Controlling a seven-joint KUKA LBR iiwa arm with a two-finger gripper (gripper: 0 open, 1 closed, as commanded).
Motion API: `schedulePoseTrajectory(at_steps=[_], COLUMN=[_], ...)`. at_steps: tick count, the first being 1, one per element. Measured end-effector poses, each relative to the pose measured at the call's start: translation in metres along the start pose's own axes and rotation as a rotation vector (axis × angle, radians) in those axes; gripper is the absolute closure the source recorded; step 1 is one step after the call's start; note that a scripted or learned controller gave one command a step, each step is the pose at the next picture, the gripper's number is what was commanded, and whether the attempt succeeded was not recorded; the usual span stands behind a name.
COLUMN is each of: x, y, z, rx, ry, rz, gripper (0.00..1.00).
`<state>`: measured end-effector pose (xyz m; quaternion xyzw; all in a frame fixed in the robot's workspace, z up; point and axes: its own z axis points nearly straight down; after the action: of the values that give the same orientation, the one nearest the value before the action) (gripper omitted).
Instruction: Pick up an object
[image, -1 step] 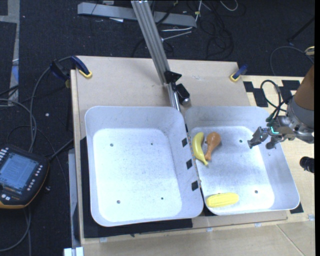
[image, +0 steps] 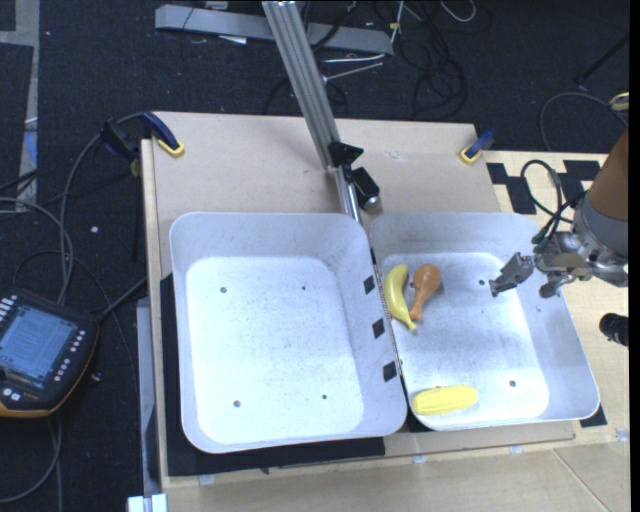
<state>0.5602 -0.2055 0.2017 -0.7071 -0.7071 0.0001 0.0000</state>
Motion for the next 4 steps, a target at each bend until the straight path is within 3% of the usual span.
schedulePoseTrajectory(at_steps=[2,3,4], x=[0.009,0.008,0.006], y=[-0.006,-0.005,0.002], z=[0.100,0.088,0.044], rx=[0.005,0.000,-0.004], ry=[0.001,0.000,-0.001], rz=[0.000,0.000,0.000], gripper=[0.00,1.00,1.00])
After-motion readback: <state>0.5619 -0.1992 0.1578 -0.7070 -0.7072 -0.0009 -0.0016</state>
